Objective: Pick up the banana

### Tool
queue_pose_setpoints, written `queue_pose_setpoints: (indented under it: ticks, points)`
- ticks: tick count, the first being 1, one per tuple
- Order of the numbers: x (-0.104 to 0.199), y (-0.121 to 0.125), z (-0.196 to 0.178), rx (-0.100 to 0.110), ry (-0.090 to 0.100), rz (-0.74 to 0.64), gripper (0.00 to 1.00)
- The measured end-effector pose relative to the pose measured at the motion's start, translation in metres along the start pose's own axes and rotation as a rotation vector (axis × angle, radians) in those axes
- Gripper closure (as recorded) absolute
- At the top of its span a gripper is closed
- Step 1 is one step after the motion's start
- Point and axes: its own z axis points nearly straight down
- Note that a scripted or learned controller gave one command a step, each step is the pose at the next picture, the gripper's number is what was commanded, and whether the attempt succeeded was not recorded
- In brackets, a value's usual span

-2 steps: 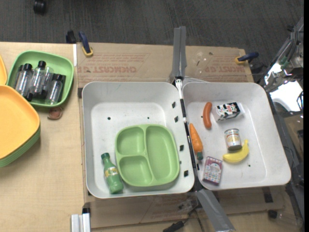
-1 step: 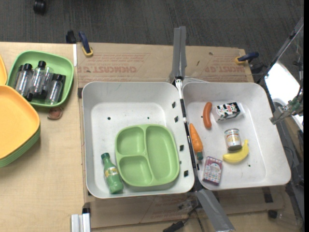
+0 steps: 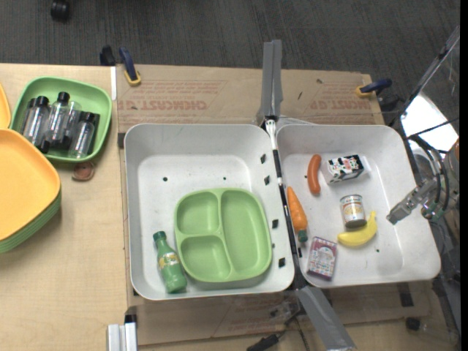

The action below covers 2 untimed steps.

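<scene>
Banana (image 3: 359, 231) lies loose in the right bin (image 3: 387, 265).
Your gripper (image 3: 401, 211) hangs just right of it; its opening you cannot tell.

A green three-compartment plastic tray (image 3: 221, 236) fills the left white bin (image 3: 146, 152), a green bottle (image 3: 169, 263) by its front-left corner. The right bin (image 3: 387, 265) holds a small jar (image 3: 352, 210), sausage (image 3: 314, 174), carrot (image 3: 296, 209) and milk carton (image 3: 344, 167).

Bare floor right of the banana (image 3: 358, 232); a can (image 3: 352, 210) touches it above; a pink packet (image 3: 322, 257) near left
</scene>
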Motion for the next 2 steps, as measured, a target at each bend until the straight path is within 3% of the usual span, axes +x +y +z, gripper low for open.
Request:
queue_pose_setpoints:
  ticks: [1,2]
  points:
    - [-0.028,-0.022,-0.008,-0.001,-0.003,0.137,1.0]
    - [-0.029,-0.022,-0.052,-0.001,-0.004,-0.269,1.0]
